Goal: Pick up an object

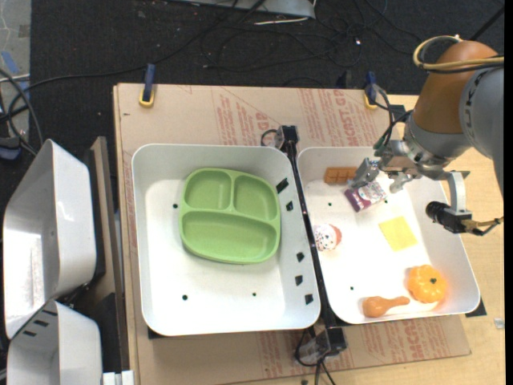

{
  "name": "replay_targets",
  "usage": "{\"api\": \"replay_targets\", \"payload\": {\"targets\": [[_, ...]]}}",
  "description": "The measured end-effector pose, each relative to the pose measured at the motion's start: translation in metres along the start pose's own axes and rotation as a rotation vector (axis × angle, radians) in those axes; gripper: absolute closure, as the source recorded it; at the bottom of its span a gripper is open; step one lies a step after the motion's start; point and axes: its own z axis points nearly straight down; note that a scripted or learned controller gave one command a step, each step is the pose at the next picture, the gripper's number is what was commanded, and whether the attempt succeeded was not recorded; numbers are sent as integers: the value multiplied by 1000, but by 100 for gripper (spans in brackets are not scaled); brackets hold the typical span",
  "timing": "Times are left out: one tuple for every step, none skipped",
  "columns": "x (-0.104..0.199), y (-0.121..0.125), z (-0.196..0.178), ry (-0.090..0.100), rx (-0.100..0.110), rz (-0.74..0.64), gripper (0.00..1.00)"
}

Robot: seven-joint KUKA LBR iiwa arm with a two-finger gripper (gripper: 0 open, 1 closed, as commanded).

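Pincer: pincer (381,176) hangs low in the right bin (458,239), fingers apart either side of the purple packet (362,196), nothing clearly clamped.
Orange gourd toy: orange gourd toy (384,304) lies near the right bin's front edge.
Small pumpkin: small pumpkin (426,284) sits just right of the gourd.
Yellow square: yellow square (397,233) lies mid-bin.
Round white toy: round white toy (327,236) rests by the bin's left wall.
Purple packet: just beneath the pincer.
Brown bar: brown bar (339,175) near the far wall.
Green divided plate: green divided plate (231,216) in the left bin (156,239).
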Motion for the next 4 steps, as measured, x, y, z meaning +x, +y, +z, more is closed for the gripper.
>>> {"api": "replay_targets", "payload": {"targets": [[-1, 2, 49, -4, -7, 0, 0], [-1, 4, 34, -5, -18, -1, 100], [-1, 7, -31, -1, -9, -3, 100], [-11, 4, -84, -3, -11, 0, 100]]}}
